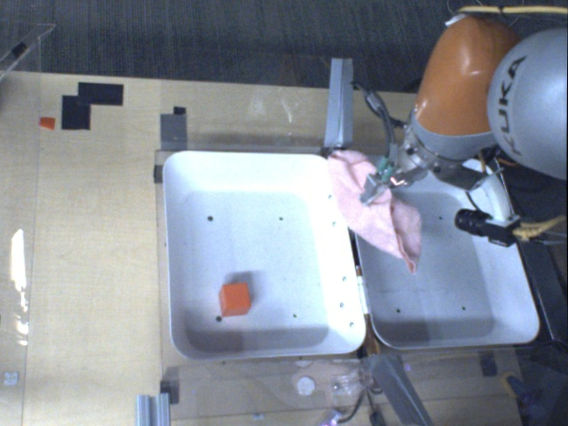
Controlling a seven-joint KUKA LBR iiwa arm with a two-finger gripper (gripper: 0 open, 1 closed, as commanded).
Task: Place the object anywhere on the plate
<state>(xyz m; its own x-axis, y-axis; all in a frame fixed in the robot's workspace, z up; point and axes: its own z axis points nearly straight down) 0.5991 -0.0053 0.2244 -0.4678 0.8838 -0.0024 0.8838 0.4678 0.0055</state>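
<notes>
Surveying: from the biggest thing down to the smallest, label by label.
Table: the pale wooden table [89, 264] carries both bins and some black markers near its far left corner.
Arm: the grey KUKA arm with the orange band [470, 69] reaches in from the right, its wrist over the far edge of the right bin.
Left bin: the shallow white plastic bin on the left [266, 185] holds one small item near its front left.
Right bin: the shallow white plastic bin on the right [461, 318] lies under the arm.
Cloth: the soft pink cloth [386, 220] hangs across the divide between the bins, draped mostly over the right bin's left side.
Long axis: runs from the far left end down toward the near right, where a loose tail points at the viewer.
Handling: judged light, limp and non-slippery, likely to sag and trail; a pinch at a bunched fold near the top should serve best.
End effector: the end effector [380, 183] is clenched on the cloth's upper fold.
Block: the small orange cube [235, 299] rests on the left bin's floor, well apart from the cloth.
Plate: cannot be made out.
</notes>
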